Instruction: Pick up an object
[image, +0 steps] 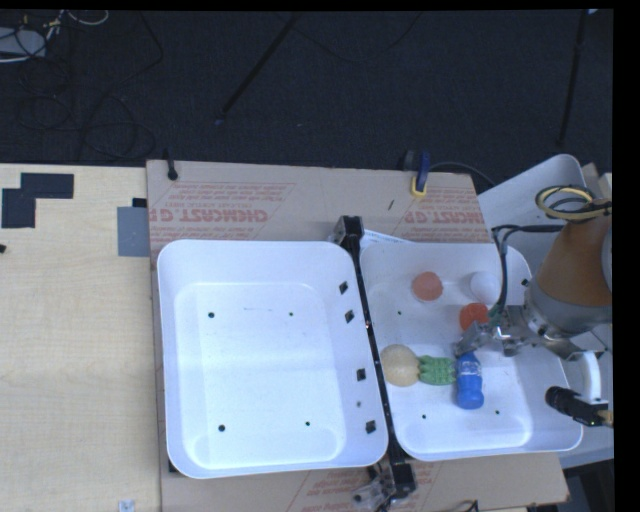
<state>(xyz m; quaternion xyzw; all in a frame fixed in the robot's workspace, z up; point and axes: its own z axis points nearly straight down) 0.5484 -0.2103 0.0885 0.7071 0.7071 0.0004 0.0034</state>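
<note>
Blue bottle (468, 381): lying in right bin (500, 440), touching green toy (436, 370). Gripper (482, 338) hovering just above; jaws' opening unreadable. Risk: crowding neighbours deflecting the grasp.

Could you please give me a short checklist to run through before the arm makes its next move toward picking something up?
1. Objects present in the right bin: ok. A blue bottle, a green toy, a cream ball, a pink ball and a red ball lie there.
2. gripper over the right bin: ok, it sits just above the blue bottle.
3. Object held: cannot tell, nothing clearly shows in the gripper.
4. Nearest target free of neighbours: not ok, the blue bottle touches the green toy, which touches the cream ball.
5. Pink ball stands apart: ok.
</note>
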